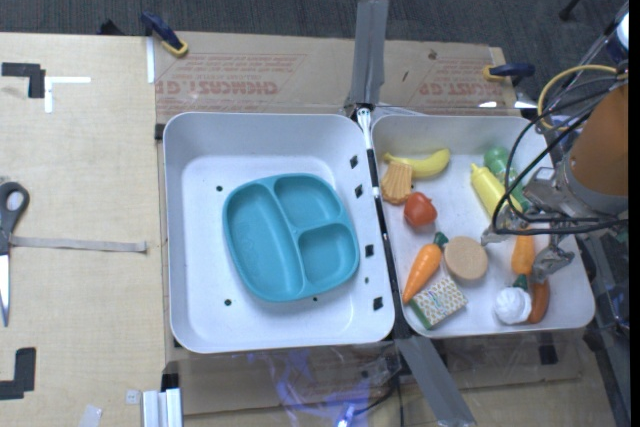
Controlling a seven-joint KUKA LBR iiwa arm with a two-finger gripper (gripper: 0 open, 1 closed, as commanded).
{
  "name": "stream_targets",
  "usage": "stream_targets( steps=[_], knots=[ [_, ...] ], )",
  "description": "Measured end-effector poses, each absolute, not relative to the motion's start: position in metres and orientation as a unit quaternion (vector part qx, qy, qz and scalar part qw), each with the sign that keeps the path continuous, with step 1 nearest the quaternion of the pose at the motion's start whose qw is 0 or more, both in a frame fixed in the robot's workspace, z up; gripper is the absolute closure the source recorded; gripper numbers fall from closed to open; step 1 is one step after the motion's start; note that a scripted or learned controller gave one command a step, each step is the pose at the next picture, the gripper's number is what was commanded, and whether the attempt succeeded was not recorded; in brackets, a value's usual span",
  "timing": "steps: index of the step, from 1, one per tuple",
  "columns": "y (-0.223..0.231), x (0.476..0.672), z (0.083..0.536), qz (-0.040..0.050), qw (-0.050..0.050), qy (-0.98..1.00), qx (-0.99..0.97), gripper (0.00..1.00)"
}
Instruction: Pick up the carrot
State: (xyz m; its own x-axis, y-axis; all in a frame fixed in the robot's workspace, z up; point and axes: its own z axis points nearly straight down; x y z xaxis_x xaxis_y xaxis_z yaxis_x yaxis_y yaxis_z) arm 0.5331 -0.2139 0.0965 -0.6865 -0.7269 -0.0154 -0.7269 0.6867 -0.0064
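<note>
An orange carrot (422,270) with a green top lies in the right bin (570,320), near its left wall and pointing toward the front. My gripper (524,247) hangs low over the right side of that bin, well to the right of this carrot. Its fingers (497,234) stand apart, so it is open. A second, shorter orange carrot-like piece (523,258) lies upright in the gap between them. I cannot tell whether the fingers touch it.
The right bin also holds a banana (420,162), a yellow piece (487,187), a green piece (496,160), a waffle (397,181), a tomato (420,209), a tan disc (466,259), a small box (438,301) and a white item (513,305). A teal divided plate (290,235) sits in the left bin (180,215).
</note>
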Motion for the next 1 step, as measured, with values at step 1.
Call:
stream_targets(
  steps=[1],
  knots=[
    [-0.2149,0.5343,0.1058,-0.0016,0.009,0.919,-0.394,1.00]
  ],
)
